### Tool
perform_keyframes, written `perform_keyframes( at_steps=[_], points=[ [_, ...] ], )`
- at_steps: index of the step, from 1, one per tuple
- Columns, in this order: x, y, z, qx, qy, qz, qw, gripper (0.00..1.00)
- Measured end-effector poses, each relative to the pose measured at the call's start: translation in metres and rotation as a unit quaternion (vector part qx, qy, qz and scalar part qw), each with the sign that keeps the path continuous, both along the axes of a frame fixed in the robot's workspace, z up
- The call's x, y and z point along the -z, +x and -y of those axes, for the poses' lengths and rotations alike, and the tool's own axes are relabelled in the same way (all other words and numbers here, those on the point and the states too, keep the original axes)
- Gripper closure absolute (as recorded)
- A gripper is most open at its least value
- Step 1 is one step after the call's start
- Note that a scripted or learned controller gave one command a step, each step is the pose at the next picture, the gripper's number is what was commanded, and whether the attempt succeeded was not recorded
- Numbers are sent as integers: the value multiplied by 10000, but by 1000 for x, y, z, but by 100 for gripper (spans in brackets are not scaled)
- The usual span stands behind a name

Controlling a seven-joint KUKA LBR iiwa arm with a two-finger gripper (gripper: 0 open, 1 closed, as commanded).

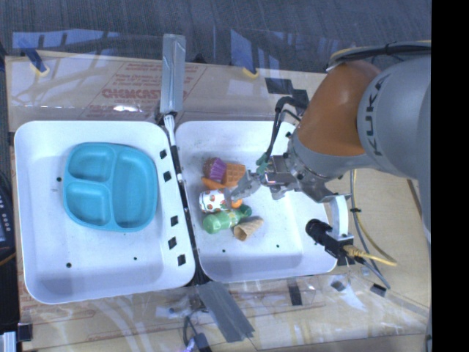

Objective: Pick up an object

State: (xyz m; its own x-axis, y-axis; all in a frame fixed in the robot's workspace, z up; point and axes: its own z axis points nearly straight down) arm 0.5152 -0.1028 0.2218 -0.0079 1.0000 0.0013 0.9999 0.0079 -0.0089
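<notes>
Here, two shallow white plastic bins are seen from above, side by side on a worktop (73, 86) covered with clear sheeting. The left bin (37, 262) holds a turquoise plastic plate with three compartments (111, 186), lying flat near the bin's middle. The right bin (286, 259) holds a small heap of toy food left of its centre: a purple ridged piece (215, 169), an orange waffle-patterned piece (235, 173) touching it, a white cylinder with coloured print (212, 202), a green rounded toy (217, 222) and a tan ice-cream cone shape (248, 229) just beside it.

A grey arm with an orange band (333, 116) is reaching in from the right, and its metal claw (244, 188) is lowered at the right edge of the heap, between the orange piece and the green toy. How far the claw is parted cannot be told, and nothing can be seen held in it.

Several risks may be judged from this. The pieces are packed closely, so two could be pinched together, or one could be nudged aside and lost. The rounded toys may be squeezed out sideways as pressure is applied. Because the claw is set at the heap's edge rather than over one clear piece, a closing on empty air is likely, and a lift may be made with nothing caught.
</notes>
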Motion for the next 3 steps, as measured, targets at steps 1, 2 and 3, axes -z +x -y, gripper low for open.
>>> perform_keyframes(
  at_steps=[1, 2, 3],
  points=[
    [132, 24, 20, -47, 0, 20, 10000, 0],
    [126, 24, 21, -66, 0, -11, 10000, 100],
    [9, 62, -23, 706, -9, 14, 9975, 100]
  ],
)
